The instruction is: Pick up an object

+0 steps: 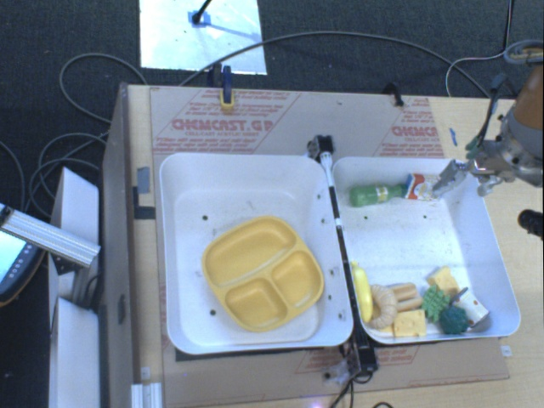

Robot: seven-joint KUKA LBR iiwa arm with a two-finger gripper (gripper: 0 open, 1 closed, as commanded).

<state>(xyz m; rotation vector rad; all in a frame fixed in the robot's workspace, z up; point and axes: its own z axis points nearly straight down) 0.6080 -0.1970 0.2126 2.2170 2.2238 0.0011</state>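
The gripper (448, 177) is seen at the far right corner of the right bin (476, 228), its tip close to a small red-and-white item (416, 186) that lies against the far wall; whether anything is enclosed cannot be told, and nothing is visibly carried. Just beside that item, on the side toward the divider, a green bottle (377, 195) lies on its side, parallel to the far wall. The remaining candidates are crowded along the near wall — a yellow banana (362, 291), a tan ridged piece (393, 298), two yellow blocks (441, 280), a green bushy toy (438, 300) and a dark teal piece (453, 320), several of them touching. The left bin (187, 228) holds a yellow divided tray (262, 272), judged a poor choice for a two-finger grasp. It is judged that the bottle is the soundest target: it is near the tool and apart from the clutter. A descent centred on its body, with the closing direction set across its narrow width, is advised — the far wall leaves little room, so a collision there is the main risk. A clear lift should be confirmed before success is recorded.
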